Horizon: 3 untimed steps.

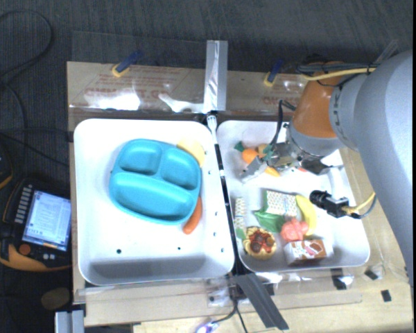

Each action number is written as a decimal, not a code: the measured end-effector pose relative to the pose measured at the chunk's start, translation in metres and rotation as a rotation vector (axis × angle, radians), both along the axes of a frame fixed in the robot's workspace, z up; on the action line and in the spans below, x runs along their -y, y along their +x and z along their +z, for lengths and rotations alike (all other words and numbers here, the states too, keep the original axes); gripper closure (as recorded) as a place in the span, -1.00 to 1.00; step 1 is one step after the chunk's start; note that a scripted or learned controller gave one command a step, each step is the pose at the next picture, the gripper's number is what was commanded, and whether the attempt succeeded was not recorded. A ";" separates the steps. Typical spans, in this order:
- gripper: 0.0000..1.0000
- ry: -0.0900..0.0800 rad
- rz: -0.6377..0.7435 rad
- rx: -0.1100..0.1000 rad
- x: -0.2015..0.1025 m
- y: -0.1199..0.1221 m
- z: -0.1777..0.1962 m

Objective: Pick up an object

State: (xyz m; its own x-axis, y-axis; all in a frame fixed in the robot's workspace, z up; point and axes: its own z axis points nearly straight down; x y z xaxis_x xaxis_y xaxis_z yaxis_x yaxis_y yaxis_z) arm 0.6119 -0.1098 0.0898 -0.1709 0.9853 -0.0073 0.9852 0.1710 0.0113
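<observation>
1. Starting nearest the camera, in the right bin (360, 255): a small round pizza toy (260, 242) sits by the front-left corner, and a red-and-white carton (306, 250) lies to its right along the front wall.
2. Just behind those 2, a pink-red toy (293, 228) rests against the carton's back, with a green leafy piece (265, 219) to its left.
3. A step further back, a green-and-white patterned box (280, 201) lies flat and a yellow banana (306, 211) slants along its right side.
4. Over in the left bin (90, 255), a blue divided plate (156, 179) fills the middle, upside up and a little skewed. An orange carrot (193, 218) lies against its near-right edge, and a yellow toy (192, 150) peeks out at its far-right edge.
5. Left of the bench, a handheld tablet (40, 220) lies with its screen lit.
6. Now the arm (374, 116): it comes in from the right, orange band above the wrist, bent down over the back of the right bin.
7. The gripper (263, 159) is low in that bin's far-left part. Open or closed? I cannot tell; it is a blur of metal from here.
8. A small orange piece (248, 155) lies just beside the gripper on its left, near the bin's dividing wall. Whether they touch, I cannot say.
9. Farthest back, a silver tape strip (216, 75) runs up between the bins, with 2 clamps (128, 62) on the rear board.
</observation>
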 end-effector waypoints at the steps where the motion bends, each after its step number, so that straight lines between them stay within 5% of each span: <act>1: -1.00 0.002 -0.038 -0.013 0.003 -0.035 0.109; 2: -1.00 0.004 -0.290 -0.014 0.018 -0.003 0.006; 3: -1.00 0.007 -0.572 -0.038 0.024 0.027 -0.002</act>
State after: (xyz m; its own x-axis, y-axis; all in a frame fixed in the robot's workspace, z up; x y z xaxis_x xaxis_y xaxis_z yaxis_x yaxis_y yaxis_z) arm 0.6388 -0.1343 0.0878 0.3897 0.9209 -0.0046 0.9206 -0.3897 -0.0264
